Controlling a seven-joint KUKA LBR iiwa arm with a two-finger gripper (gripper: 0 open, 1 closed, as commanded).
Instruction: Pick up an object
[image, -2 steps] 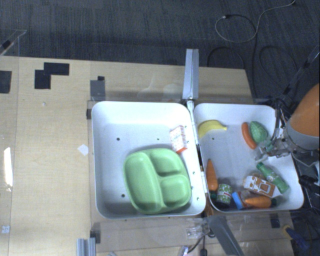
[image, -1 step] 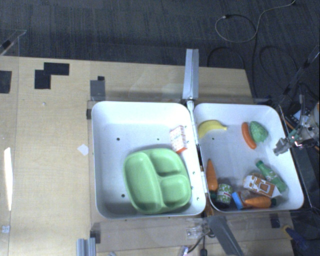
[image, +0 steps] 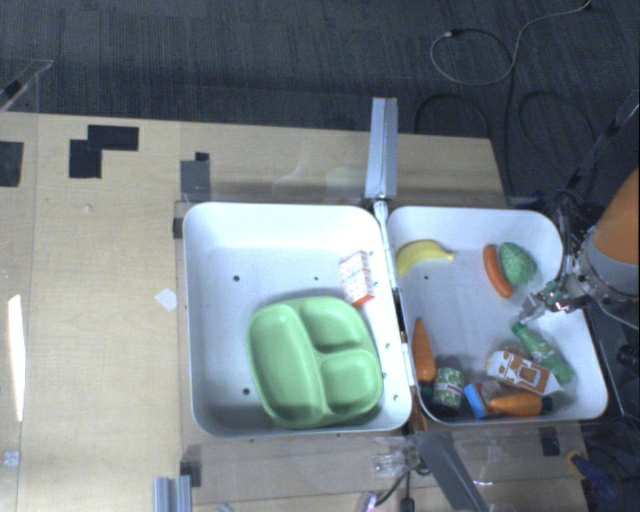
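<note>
The claw (image: 545, 303) hangs low at the right bin's (image: 470, 222) right wall, just above a green packet (image: 545, 350), placed as if to reach it from the side. How far apart its prongs stand I cannot tell, and nothing is visibly caught in them. Pickable things crowd that bin's near edge: a carrot (image: 423, 350), a small can (image: 447, 386), a brown carton (image: 520, 372). A banana (image: 422, 256) lies apart. The left bin (image: 230, 240) holds a green divided tray (image: 314, 358).
</note>
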